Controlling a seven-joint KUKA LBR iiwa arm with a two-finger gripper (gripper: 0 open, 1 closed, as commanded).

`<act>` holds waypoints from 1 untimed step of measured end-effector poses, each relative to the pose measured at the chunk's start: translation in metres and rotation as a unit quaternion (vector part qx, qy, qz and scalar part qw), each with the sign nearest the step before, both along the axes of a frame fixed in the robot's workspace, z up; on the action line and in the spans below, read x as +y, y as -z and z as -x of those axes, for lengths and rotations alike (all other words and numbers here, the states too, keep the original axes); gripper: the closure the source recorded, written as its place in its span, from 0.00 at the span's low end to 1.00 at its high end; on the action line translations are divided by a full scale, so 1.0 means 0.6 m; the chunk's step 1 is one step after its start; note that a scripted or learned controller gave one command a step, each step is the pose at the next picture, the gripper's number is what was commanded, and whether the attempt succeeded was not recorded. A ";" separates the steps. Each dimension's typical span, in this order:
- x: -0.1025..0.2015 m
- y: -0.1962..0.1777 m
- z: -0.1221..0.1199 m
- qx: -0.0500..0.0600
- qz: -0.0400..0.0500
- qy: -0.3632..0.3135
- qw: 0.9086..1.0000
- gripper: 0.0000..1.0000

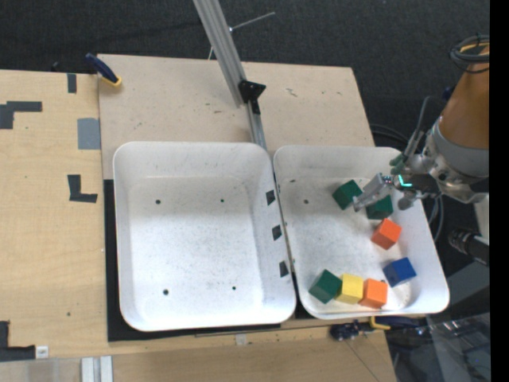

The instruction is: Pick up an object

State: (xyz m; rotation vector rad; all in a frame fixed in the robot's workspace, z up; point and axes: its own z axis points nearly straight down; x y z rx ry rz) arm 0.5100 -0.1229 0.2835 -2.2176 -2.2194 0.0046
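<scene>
While I watch from the overhead camera, the biggest thing before me is the pale wooden surface point(199, 94), matt and scuffed, carrying two shallow white bins side by side. The left bin point(131, 213) is a smooth, speckled plastic tray with rounded corners; the right bin point(306, 237) matches it and holds all the blocks. The grey arm with its orange band point(469, 114) reaches in from the right, and its tool point(380, 191) sits low over the upper right part of the right bin. I cannot tell from this angle whether the tool is released or clenched, so I will not claim any grasp. What matters for my next move is this: two dark green blocks flank the tool, one green cube point(347, 193) just beside it to the left, another green block point(380, 208) touching or directly under it, partly hidden. That nearer one is my likeliest target, I judge. Below it lies an orange cube point(386, 233), then a blue cube point(399, 270). Along the bin's lower edge sit a green block point(325, 286), a yellow block point(351, 287) and an orange block point(374, 292), touching in a row. All look like small, hard, matt-painted cubes with crisp edges.
</scene>
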 end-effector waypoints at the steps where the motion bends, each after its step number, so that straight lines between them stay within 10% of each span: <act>1: 0.000 -0.003 -0.001 -0.002 0.001 -0.001 1.000 0.00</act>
